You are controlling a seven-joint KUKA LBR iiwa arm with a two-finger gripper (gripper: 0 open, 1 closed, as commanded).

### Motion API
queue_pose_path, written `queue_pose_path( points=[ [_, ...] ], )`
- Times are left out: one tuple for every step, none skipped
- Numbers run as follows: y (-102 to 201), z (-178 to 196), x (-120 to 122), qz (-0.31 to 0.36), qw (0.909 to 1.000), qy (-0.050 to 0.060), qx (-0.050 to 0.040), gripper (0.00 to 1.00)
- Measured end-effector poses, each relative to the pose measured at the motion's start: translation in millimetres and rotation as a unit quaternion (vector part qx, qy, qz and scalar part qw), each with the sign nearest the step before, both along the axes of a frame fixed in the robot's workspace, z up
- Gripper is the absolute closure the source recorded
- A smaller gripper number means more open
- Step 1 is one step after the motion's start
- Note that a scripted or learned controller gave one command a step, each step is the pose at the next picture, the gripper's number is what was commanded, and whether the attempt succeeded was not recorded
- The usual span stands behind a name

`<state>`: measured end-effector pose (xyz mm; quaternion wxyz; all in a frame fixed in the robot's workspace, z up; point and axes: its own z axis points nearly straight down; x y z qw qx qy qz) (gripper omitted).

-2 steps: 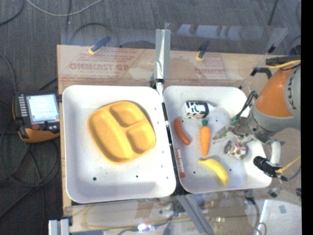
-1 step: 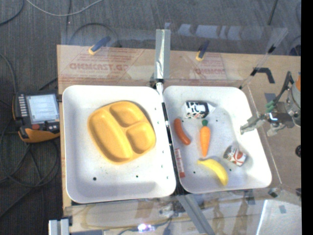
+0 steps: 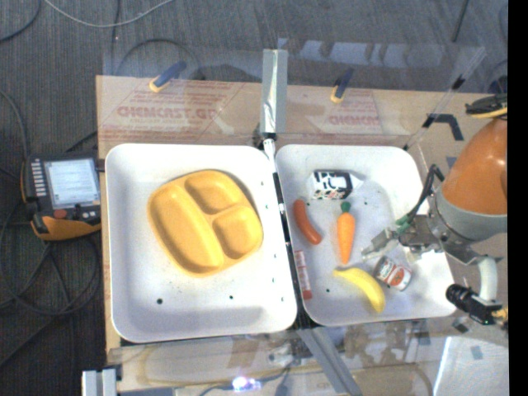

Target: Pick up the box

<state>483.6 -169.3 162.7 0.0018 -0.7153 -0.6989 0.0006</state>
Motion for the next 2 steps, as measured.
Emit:
queue_pose_path(
  points=[
    [-1, 8, 0, -0.001, 1.0000, 0.001, 0.0000, 1.00],
    [12, -43, 22, 0.067, 0.9978, 0.000, -0.0006, 1.00]
  ],
)
